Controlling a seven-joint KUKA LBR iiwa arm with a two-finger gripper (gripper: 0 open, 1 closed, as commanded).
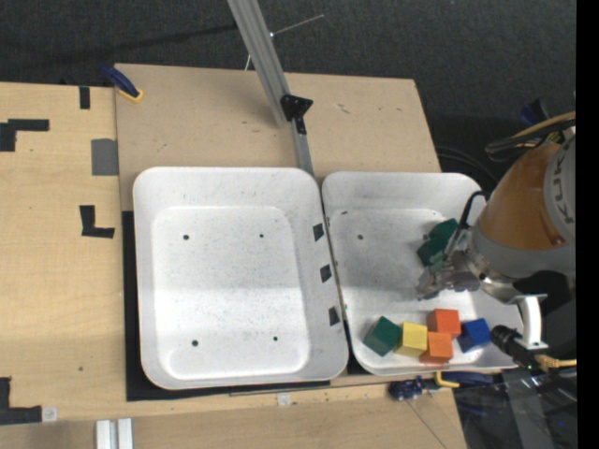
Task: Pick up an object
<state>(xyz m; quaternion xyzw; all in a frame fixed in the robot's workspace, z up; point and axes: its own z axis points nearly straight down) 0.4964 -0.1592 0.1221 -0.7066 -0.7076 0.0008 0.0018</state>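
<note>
A row of small blocks is noted at the near edge of the right bin [393, 195]: a dark green block [381, 335] at the left, a yellow block [414, 336] touching it, an orange block [438, 345] beside that, a second orange block [445, 321] just behind, and a blue block [474, 333] at the right end of the row. The blocks are packed close together, several touching. Farther into the same bin, the gripper [436, 274] is seen low over the bin floor, on the right side, apart from the row of blocks and a little beyond it. A teal green object [438, 242] is observed at the wrist end of the gripper; whether it is a loose item or part of the tool cannot be told. The state of the pincer cannot be told, as the tips are blurred and dark against the floor. The arm [524, 213], with its orange band, is seen entering from the right over the bin's right rim. The left bin [225, 181] is set beside the right one, their rims touching along the middle. A grey metal strut [267, 50] is seen running from the far side down to the junction of the bins.
</note>
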